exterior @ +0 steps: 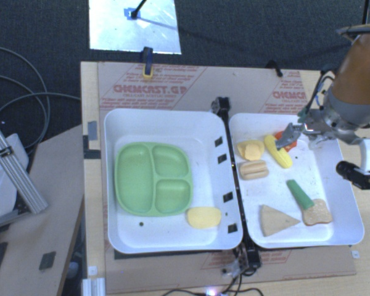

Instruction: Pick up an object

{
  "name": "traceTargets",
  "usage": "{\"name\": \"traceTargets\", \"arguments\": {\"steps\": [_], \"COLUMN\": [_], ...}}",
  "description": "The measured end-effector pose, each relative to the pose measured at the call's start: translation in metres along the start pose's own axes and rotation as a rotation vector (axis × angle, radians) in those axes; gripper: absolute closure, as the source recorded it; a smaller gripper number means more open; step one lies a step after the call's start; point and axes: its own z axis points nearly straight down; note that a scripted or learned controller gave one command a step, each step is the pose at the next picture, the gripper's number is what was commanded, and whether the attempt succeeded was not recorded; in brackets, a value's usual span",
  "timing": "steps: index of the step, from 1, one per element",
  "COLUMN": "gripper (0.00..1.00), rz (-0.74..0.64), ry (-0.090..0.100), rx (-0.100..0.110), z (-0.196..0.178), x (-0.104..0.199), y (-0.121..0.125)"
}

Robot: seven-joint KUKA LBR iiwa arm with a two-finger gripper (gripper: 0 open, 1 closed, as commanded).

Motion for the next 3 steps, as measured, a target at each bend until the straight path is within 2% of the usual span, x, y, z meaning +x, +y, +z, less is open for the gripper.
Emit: {"name": "traceTargets", "arguments": {"steps": [1, 2, 3], "gripper": [0.00, 1.00, 1.00], "rz": [0.008, 0.002, -0.002], "ry": [0.000, -0.001, -0.005], "rx": [0.011, -0.003, -0.011], "z": [0.130, 0.112, 0.068], "x": [-0.058, -0.055, -0.083], "y": [-0.032, -0.027, 0.039]}}
